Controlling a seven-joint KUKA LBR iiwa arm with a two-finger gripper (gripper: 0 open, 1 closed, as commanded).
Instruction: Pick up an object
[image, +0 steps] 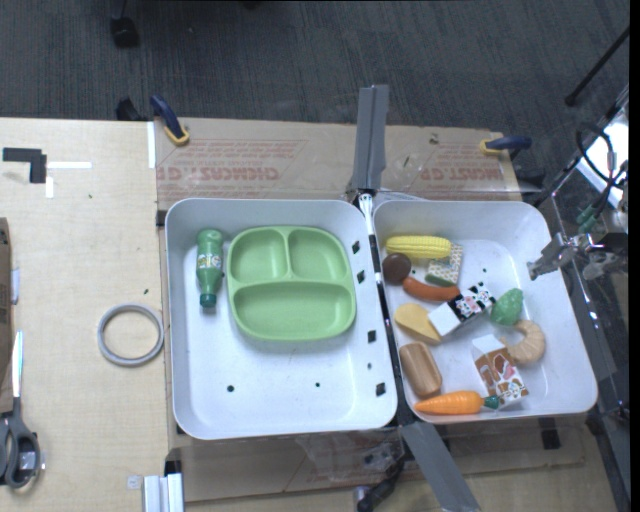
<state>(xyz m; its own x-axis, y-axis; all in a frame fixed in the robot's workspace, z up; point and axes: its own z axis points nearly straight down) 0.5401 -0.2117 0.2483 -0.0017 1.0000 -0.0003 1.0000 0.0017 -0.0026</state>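
The right bin (560, 395) holds several toy foods: a yellow corn cob (418, 245), a brown ball (397, 267), a red sausage (430, 291), a black-and-white carton (470, 301), a green leafy piece (508, 306), a cheese wedge (416, 322), a croissant (529, 343), a bread roll (421, 370), a snack packet (500, 376) and a carrot (450, 404). My gripper (562, 255) is a grey metal shape above the right bin's right rim, apart from all the objects, with nothing seen in it.
The left bin (280, 400) carries a green divided plate (292, 283) and a green bottle (208, 267) lying beside it. A grey ring (130, 333) and scissors (18, 445) lie on the bench to the left. A divider (372, 300) separates the bins.
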